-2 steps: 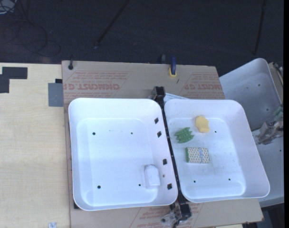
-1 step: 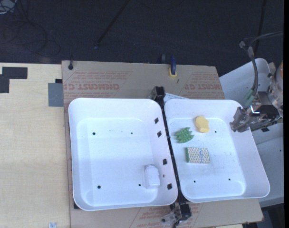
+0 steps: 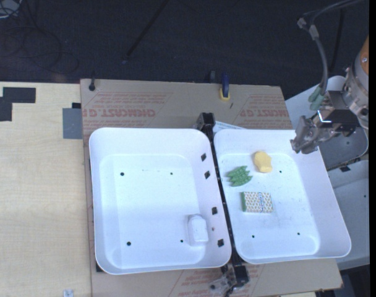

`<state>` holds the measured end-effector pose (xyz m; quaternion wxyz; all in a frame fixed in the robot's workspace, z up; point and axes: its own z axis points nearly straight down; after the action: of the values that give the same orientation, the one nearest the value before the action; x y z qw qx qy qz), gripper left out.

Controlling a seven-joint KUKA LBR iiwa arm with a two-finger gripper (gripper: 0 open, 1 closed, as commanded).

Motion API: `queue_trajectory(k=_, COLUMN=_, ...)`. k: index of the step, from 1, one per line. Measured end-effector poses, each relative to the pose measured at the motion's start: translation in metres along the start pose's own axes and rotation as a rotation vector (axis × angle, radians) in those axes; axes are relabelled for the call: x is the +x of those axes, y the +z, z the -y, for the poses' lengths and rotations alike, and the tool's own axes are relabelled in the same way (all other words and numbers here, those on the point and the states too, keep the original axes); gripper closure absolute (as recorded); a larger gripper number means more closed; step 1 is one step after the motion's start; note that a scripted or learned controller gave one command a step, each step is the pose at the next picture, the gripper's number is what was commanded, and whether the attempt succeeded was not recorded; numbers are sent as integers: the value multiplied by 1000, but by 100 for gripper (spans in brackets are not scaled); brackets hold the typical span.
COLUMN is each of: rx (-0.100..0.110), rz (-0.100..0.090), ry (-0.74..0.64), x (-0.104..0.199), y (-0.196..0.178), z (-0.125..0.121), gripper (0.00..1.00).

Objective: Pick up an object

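The right bin [image 3: 318, 240] holds a yellow lump [image 3: 262, 161], a small green leafy piece [image 3: 239, 176] and a patterned green-and-white flat pad [image 3: 257, 202]. A white block [image 3: 198, 229] lies in the left bin [image 3: 114, 252] near its lower right corner. My gripper [image 3: 304, 142] hangs over the right bin's upper right rim, to the right of the yellow lump and apart from it. Nothing shows between its fingers.
A black clamp strip [image 3: 214, 184] runs between the two bins. The bins rest on a brown cardboard sheet [image 3: 145, 104] on a pale wooden bench [image 3: 33, 197]. A grey cable [image 3: 321, 48] loops above the arm at the upper right.
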<state>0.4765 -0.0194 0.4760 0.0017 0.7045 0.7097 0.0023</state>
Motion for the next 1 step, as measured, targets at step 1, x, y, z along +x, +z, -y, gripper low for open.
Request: queue_trajectory(k=1, rx=18, rz=1, ry=1, x=62, y=91, z=1, gripper=100)
